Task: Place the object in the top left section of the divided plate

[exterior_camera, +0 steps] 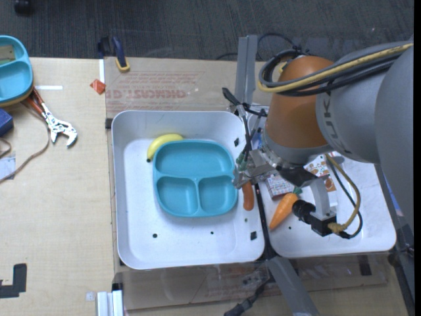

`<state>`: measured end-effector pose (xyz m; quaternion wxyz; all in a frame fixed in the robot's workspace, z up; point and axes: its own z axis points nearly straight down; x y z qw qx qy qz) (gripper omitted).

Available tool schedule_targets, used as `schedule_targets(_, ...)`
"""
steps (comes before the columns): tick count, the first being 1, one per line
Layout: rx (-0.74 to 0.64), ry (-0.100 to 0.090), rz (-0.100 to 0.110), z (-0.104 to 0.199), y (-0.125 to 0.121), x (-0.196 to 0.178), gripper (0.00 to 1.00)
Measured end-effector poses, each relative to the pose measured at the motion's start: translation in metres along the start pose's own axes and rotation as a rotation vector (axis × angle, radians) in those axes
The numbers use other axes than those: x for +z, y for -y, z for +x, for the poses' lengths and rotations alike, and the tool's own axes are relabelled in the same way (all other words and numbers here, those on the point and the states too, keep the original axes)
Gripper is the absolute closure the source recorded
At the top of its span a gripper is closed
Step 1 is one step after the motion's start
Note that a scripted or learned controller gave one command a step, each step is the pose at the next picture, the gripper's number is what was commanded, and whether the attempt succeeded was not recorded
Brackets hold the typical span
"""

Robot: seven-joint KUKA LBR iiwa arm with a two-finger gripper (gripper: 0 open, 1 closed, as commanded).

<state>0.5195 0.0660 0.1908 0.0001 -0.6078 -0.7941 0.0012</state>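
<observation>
The divided plate [195, 178] is turquoise plastic, smooth and matte, rounded-rectangular, with one wide section along its far side and two smaller sections along its near side. It lies flat in the left bin [131, 236], toward that bin's right wall. The bin is shallow, white and glossy, with rounded corners and a few small dark specks on its floor.

A yellow banana [162, 143], curved and smooth-skinned, lies on the bin floor against the plate's far left corner, partly tucked behind its rim.

An orange carrot-shaped object [248, 197], slim and tapered, sits at the plate's right edge, by the divide between the bins. The end effector [245, 174] is directly above it, and whether it grips the object or merely hovers over it cannot be determined; its opening is obscured by the wrist.

A second orange carrot [283, 209], thicker and conical, lies in the right bin [368, 236] beside a flat printed card [279, 187]. Black cabling loops beneath the arm's grey housing and orange band [296, 104].

The desk [59, 229] is pale wood-grain board. On its left rest a metal adjustable wrench [58, 128] with a bright steel head, and a second turquoise plate [13, 68], cut by the frame edge. A small orange triangular marker [98, 86] sits near printed red lettering behind the left bin.
</observation>
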Motion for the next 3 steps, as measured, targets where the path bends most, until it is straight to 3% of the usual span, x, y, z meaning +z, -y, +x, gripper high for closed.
schedule_targets(1,-0.246,0.000,0.001,0.0296,-0.0502,0.0088,1.00)
schedule_targets(2,-0.245,0.001,0.002,0.0278,-0.0503,0.0002,1.00)
schedule_targets(3,-0.245,0.001,0.002,0.0278,-0.0503,0.0002,0.00)
